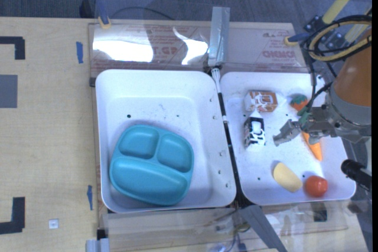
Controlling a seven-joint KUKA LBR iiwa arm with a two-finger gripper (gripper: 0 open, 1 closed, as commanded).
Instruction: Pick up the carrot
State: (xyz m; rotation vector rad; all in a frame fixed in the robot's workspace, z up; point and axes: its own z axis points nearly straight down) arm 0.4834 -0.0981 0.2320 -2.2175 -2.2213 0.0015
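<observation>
The carrot (316, 149) lies in the right bin (260, 188) near its right wall. Its green top sits toward the back and its orange tip points to the front. My gripper (295, 127) hangs low over the carrot's middle and hides that part. The grey wrist and the orange band come in from the right, just above the carrot.
The right bin also holds a brown and white carton (261, 101), a black and white carton (255, 131), a yellow piece of food (286, 177) and a red tomato (316, 186). A blue divided plate (152, 163) lies in the left bin (153, 88). Cables hang at the back right.
</observation>
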